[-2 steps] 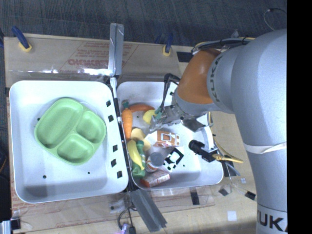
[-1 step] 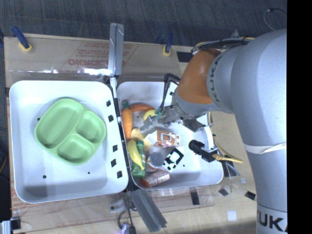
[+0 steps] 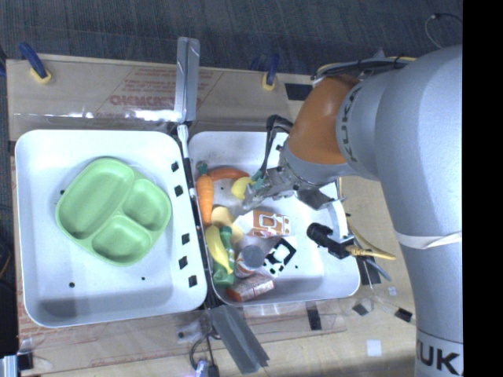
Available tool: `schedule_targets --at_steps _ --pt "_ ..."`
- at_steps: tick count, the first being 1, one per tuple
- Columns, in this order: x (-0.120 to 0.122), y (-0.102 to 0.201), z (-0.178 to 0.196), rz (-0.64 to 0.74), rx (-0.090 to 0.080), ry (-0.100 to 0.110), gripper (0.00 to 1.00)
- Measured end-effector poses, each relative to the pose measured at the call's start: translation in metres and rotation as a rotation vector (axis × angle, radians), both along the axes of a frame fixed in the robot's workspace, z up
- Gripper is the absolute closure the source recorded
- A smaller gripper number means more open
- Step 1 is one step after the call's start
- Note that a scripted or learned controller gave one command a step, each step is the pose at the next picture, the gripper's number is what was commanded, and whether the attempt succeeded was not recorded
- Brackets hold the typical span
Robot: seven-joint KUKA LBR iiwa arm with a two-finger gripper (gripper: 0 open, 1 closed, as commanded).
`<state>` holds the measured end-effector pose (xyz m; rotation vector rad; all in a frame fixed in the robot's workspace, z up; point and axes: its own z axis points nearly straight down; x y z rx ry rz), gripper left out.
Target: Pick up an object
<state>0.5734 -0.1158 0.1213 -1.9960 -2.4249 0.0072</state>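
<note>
Jaws [image 3: 253, 195], state unclear, hover over toy food beside an orange-printed card [image 3: 271, 224].

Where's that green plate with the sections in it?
The green divided plate lies in the left bin, apart from the toy food heaped in the right bin.

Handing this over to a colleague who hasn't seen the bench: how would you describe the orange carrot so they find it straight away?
Look at the right-hand white bin, the one the arm reaches into. Along its left wall, beside the divider between the bins, lies the carrot, running lengthwise down the wall. It is the long, tapered, plain orange piece; the banana just below it is yellow, and the items to its right are rounder.
</note>
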Motion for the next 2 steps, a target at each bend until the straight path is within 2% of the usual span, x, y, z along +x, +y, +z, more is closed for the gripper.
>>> schedule_targets --at_steps 1,2 --pt "0.0 0.0 0.0 0.0 0.0 0.0 0.0" --pt "0.057 0.01 -0.028 0.138 -0.002 -0.003 0.0"
